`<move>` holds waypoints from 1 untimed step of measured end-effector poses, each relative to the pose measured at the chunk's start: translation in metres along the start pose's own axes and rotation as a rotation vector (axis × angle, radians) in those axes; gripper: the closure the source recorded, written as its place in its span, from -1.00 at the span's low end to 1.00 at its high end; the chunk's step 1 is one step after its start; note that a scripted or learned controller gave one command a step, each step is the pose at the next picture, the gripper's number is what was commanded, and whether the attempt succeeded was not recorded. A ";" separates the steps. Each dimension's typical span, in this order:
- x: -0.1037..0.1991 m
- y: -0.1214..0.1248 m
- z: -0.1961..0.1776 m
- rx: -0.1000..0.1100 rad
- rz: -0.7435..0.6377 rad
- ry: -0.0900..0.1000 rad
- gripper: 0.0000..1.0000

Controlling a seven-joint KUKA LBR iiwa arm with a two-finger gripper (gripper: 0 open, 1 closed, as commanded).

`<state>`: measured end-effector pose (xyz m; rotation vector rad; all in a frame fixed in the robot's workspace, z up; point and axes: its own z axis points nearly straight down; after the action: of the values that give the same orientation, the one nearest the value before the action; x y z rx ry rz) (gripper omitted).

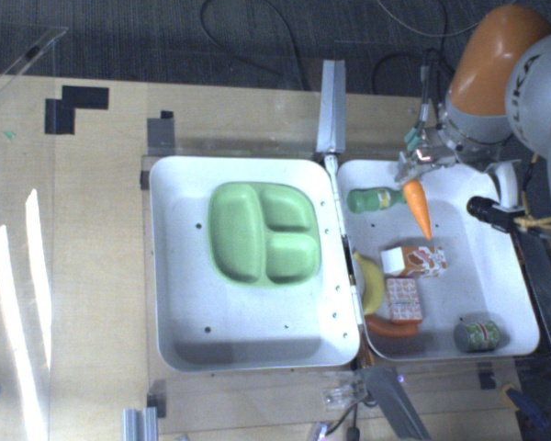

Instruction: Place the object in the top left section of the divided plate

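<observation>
Carrot [418,208], the toy one, hangs point-down from the gripper [411,166], its blunt orange top pinched between the fingers right at the back rim of the right bin [523,338]. Looks like light, rigid plastic: no sag, no bend, but smooth and tapered, so a pinch near the thick end, where it is now, seems the safest hold; lower down it could squirt out.

Closest to us, well below the gripper, sit a dark round can-like thing [478,334], a red item [392,327] under a small checked box [403,299], and a banana [371,283] along the bin's left wall. A little nearer the gripper lies a white-and-orange carton [417,261]. Just left of the carrot rests a green bottle [376,199] on its side.

Off to the gripper's left, across the divider, the left bin [179,274] holds the green divided plate [262,231], one long section and two smaller ones. Carrying over there, the swinging tip will want clearance above the bin walls.
</observation>
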<state>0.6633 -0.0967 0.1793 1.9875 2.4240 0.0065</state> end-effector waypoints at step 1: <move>0.080 0.023 -0.006 0.001 -0.098 0.002 1.00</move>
<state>0.6699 -0.0141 0.1854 1.8675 2.5204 0.0061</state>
